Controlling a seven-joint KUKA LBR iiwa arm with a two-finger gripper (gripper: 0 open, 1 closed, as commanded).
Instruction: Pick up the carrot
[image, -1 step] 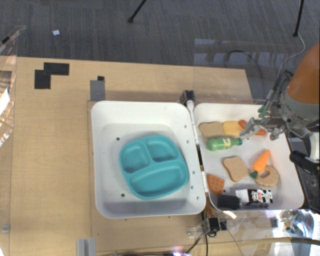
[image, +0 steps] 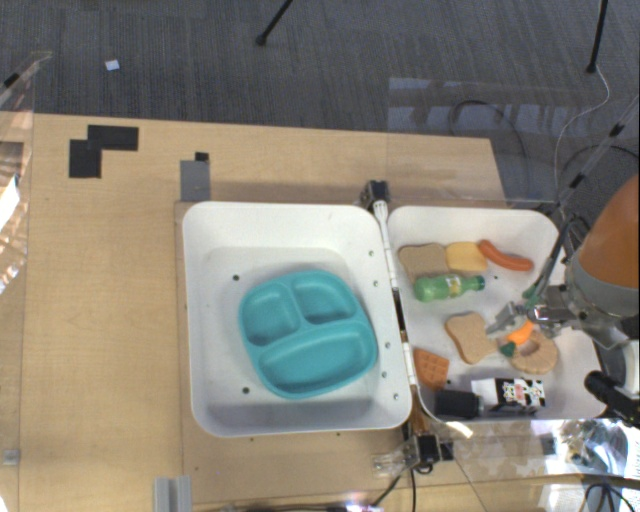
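Now you see the gripper (image: 512, 328) low in the right bin (image: 560, 232), its fingers closed around the carrot (image: 518, 334) beside the bread slice (image: 468, 337).

Two white bins sit side by side on the bench: the left bin (image: 200, 330) holds a teal divided plate (image: 306, 331), and the right bin (image: 548, 226) is scattered with toy food. At its far side lie a slice of bread (image: 421, 260), a yellow piece (image: 464, 256) and a hot dog (image: 505, 258), with a green bottle (image: 448, 287) just nearer. The gripper (image: 513, 327) is low over the carrot (image: 517, 336), between a second bread slice (image: 470, 337) and a round cookie (image: 537, 356); an orange cracker (image: 431, 367) and a black-and-white box (image: 519, 394) lie nearest.
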